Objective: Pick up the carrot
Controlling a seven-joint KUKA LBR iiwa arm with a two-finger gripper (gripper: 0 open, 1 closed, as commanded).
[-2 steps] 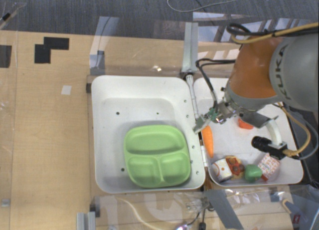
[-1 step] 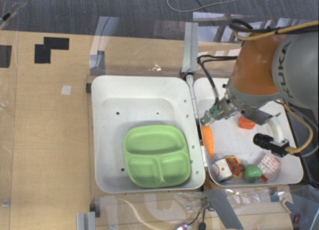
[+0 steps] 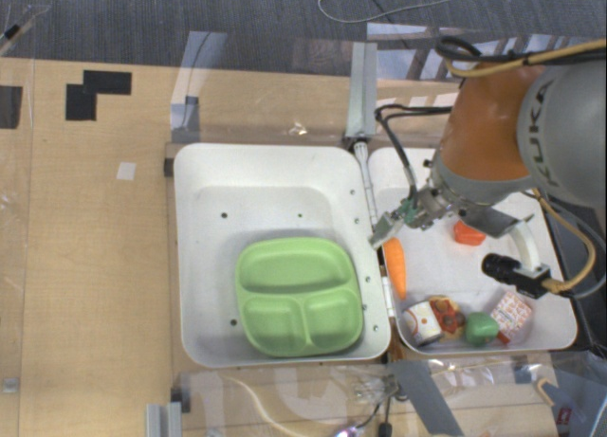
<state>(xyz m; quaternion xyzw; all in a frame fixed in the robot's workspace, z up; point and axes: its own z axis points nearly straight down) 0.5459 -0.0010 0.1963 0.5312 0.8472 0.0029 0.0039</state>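
Observation:
The carrot (image 3: 395, 268) is orange and lies lengthwise against the left wall of the right bin (image 3: 560, 336), its tip pointing toward the front. My gripper (image 3: 386, 227) hangs just behind the carrot's far end, close over the rim between the two bins. Nothing shows in its grasp. The grey arm with its orange band reaches in from the right and covers the back of the right bin.
A green divided plate (image 3: 299, 295) lies in the left bin (image 3: 204, 189). Along the right bin's front sit a small can (image 3: 423, 321), a red and yellow item (image 3: 446, 311), a green item (image 3: 481, 328) and a red-and-white packet (image 3: 513, 313). A small orange piece (image 3: 468, 233) lies under the arm.

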